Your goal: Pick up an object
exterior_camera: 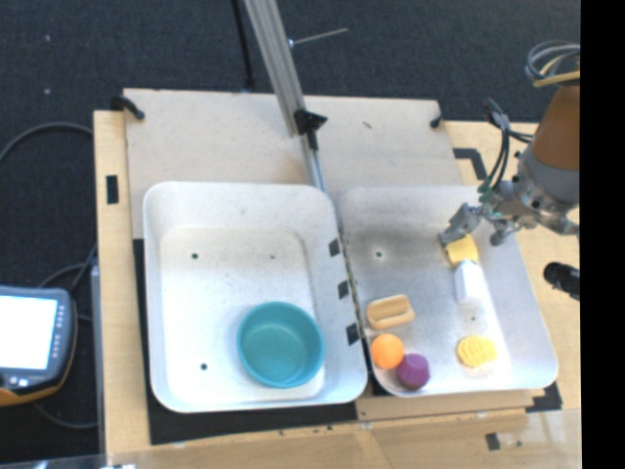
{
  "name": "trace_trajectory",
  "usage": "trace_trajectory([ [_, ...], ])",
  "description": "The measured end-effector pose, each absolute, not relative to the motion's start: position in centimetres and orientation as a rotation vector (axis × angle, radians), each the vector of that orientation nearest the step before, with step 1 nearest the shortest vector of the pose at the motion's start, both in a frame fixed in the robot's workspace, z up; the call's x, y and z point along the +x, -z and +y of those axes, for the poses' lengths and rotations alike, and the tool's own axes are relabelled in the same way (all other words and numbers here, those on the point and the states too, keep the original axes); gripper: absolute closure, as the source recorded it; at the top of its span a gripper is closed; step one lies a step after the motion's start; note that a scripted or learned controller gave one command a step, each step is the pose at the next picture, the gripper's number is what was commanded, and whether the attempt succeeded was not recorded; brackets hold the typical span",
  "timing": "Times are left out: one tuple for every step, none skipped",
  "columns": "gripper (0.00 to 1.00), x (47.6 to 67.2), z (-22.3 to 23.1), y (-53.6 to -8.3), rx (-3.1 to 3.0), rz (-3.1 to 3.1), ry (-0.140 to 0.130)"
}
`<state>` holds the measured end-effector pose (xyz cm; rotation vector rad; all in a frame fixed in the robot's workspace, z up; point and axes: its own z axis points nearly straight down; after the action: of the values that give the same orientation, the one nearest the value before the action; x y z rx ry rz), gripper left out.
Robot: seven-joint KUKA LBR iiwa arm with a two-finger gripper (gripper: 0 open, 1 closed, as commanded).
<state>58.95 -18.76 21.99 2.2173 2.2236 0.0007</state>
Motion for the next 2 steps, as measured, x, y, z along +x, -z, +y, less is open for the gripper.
trace_trajectory([
  [0.0,58.9,-18.8,-22.0,2.217,2.224,-0.001],
  [0.0,59.2,-19.2,-17.7,2.222,2.221,0.005],
])
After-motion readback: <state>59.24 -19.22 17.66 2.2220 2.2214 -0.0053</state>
